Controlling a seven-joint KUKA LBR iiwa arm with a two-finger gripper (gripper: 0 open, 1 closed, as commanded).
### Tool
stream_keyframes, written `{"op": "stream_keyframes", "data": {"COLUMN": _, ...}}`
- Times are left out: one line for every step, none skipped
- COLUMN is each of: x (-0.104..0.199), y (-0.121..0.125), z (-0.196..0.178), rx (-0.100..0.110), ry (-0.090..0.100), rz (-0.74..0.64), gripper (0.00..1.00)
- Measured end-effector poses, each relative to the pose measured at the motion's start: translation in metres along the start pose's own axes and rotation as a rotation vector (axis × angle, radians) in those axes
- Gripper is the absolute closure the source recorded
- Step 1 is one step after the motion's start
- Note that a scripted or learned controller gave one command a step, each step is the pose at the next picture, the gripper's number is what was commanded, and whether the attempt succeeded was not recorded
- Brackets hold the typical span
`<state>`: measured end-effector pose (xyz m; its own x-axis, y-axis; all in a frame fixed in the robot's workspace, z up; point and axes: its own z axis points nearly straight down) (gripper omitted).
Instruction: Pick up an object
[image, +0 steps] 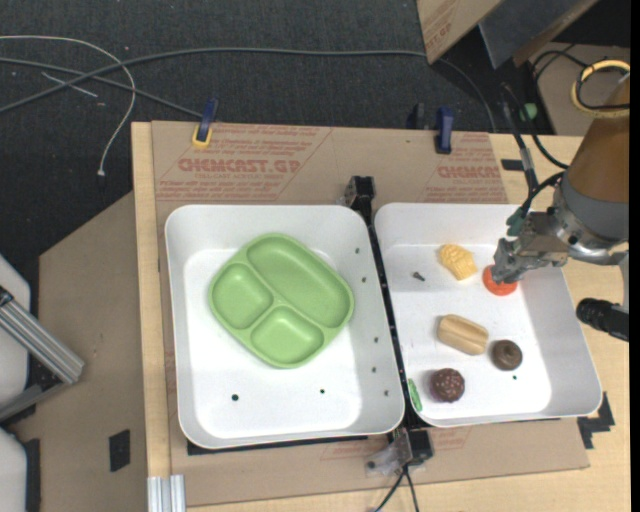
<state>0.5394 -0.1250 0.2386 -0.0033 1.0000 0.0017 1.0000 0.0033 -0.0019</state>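
A: So what's the arm (600, 190) looking like from up top?

B: Chunky rounded thing — the upper section is showing a dull orange-tan band, and a smooth grey collar is sitting right under it.

A: And the business end?

B: The gripper (506, 268) is looking like a blocky grey metal cluster, lots of small hard-edged parts — way more angular than the arm. A dark cable is running along beside it. Too blurry for screws or markings, honestly.

Well up and to the left of the pincer (506, 262), you can read red "CHEMCAST GP" print on the brown board (250, 160). The same print repeats just above the pincer, partly cut off.
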Motion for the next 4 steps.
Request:
{"op": "stream_keyframes", "data": {"x": 0.061, "y": 0.002, "z": 0.006, "rx": 0.0, "ry": 0.0, "rz": 0.0, "gripper": 1.0}}
{"op": "stream_keyframes", "data": {"x": 0.105, "y": 0.01, "z": 0.002, "rx": -0.003, "ry": 0.0, "rz": -0.002, "gripper": 1.0}}
{"op": "stream_keyframes", "data": {"x": 0.162, "y": 0.026, "z": 0.005, "rx": -0.003, "ry": 0.0, "rz": -0.003, "gripper": 1.0}}
{"op": "stream_keyframes", "data": {"x": 0.217, "y": 0.035, "z": 0.016, "rx": -0.003, "ry": -0.001, "rz": 0.001, "gripper": 1.0}}
